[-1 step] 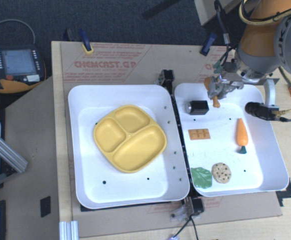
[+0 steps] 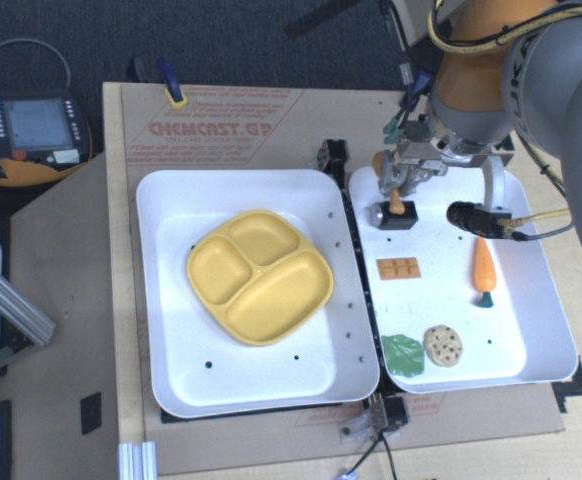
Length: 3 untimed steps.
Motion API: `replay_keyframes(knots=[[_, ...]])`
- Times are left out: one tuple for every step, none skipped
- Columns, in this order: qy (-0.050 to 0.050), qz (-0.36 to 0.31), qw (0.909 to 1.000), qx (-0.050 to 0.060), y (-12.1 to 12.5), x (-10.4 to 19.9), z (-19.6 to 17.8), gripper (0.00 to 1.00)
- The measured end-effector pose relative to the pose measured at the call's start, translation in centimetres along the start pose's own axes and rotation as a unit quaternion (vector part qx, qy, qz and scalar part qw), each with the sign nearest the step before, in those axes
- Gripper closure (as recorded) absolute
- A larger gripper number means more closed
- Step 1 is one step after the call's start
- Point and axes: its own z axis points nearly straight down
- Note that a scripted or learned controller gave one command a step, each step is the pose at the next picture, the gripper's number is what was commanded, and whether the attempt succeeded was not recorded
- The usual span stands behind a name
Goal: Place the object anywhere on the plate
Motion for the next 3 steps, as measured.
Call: replay_keyframes(knots=[[0.0, -0.001, 1.0, -0.003, 1.2, 6.1, -1.1, 1.0], [0.0, 0.0, 1.0, -0.003, 0.5, 11.4, -2.4, 1.0], [0.0, 0.0, 1.0, -0.003, 1.9, 16.0, -2.7, 1.0]])
